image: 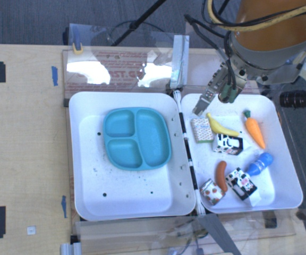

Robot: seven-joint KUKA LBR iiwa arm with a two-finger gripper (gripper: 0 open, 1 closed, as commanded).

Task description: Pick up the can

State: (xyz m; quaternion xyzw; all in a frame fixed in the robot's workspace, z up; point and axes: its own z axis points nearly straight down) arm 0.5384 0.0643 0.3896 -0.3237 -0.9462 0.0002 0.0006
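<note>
Right bin [286,158], seen from above. I have the end effector [212,95] hovering over the bin's upper left corner, fingers spread and carrying nothing. The can [213,192] lies on its side at the near edge of the bin, well apart from the end effector, touching a sausage [221,175] and just beside a cow-patterned box [241,184]. Risk, as I judge it: on descent the fingers may strike these neighbours, or the rounded can may roll free, since the cluster leaves little room.
</note>
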